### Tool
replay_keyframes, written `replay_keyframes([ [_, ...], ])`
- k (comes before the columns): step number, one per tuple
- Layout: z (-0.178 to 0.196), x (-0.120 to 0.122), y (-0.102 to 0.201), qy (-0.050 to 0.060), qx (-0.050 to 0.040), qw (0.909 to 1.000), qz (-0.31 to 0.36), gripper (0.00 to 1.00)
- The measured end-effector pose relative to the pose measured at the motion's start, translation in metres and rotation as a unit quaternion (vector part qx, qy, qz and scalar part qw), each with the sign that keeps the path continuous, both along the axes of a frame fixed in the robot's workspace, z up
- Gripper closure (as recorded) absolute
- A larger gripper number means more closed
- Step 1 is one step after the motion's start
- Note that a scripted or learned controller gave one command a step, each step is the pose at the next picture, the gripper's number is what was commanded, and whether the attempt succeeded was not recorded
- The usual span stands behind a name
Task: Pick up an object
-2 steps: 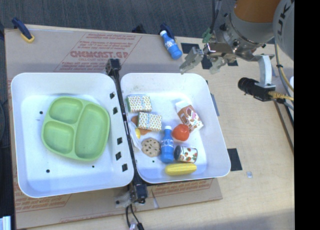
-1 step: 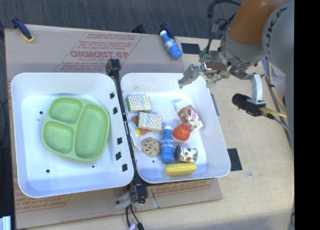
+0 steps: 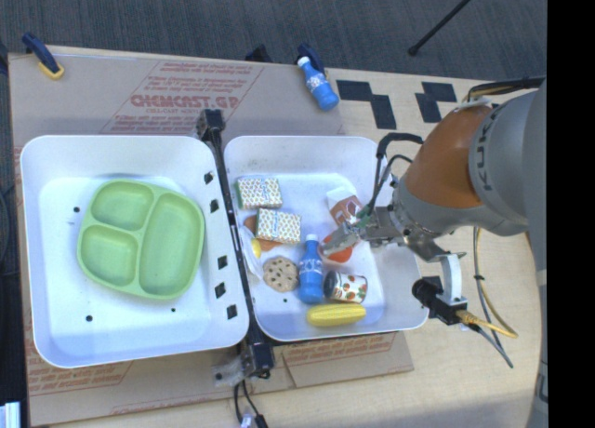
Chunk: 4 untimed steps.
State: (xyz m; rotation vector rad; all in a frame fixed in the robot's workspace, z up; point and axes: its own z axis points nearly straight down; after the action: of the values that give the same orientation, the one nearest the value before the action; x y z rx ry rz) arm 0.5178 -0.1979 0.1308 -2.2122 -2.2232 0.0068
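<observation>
Landmark: the right bin (image 3: 279, 149) is sitting on the counter (image 3: 521, 361), and every place below is being given relative to it
Arm: the grey arm (image 3: 493, 170) with its orange band is reaching in over the right bin's right rim
Tool: the tool (image 3: 346, 235) is hanging low inside the right bin, right of its middle, just over a small orange and red object (image 3: 338, 247); whether it is spread or pressed together cannot be told from this view
Orange and red object: it is lying under the tool tip, touching or nearly touching it; nothing is showing it being pinched
Red packet (image 3: 345, 207): it is lying just behind the tool, toward the bin's far right
Blue bottle (image 3: 310, 271): it is lying just left of the tool, near the bin's front
Patterned can (image 3: 348, 287): it is lying on its side in front of the tool
Yellow banana (image 3: 337, 315): it is lying along the bin's front wall
Cookie (image 3: 279, 274): it is lying left of the blue bottle
Two patterned boxes: one (image 3: 259, 193) is lying near the bin's far left, the other (image 3: 279, 226) just in front of it
Left bin (image 3: 46, 324): it is touching the right bin's left side and carrying a green divided plate (image 3: 141, 240)
Loose blue bottle (image 3: 319, 85): it is lying on the counter beyond the right bin's far rim
</observation>
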Motion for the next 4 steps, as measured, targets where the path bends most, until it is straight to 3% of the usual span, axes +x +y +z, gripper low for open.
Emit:
replay_keyframes([
  [1, 0.018, 0.075, -0.008, -0.003, -0.0003, 1.0000, 0.000, 0.00],
  [2, 0.014, 0.139, -0.013, -0.003, -0.0003, 1.0000, 0.000, 0.00],
  [3, 0.113, 0.124, -0.010, -0.005, -0.0011, 1.0000, 0.000, 0.00],
  [4, 0.112, 0.124, -0.010, -0.004, -0.0006, 1.0000, 0.000, 0.00],
])
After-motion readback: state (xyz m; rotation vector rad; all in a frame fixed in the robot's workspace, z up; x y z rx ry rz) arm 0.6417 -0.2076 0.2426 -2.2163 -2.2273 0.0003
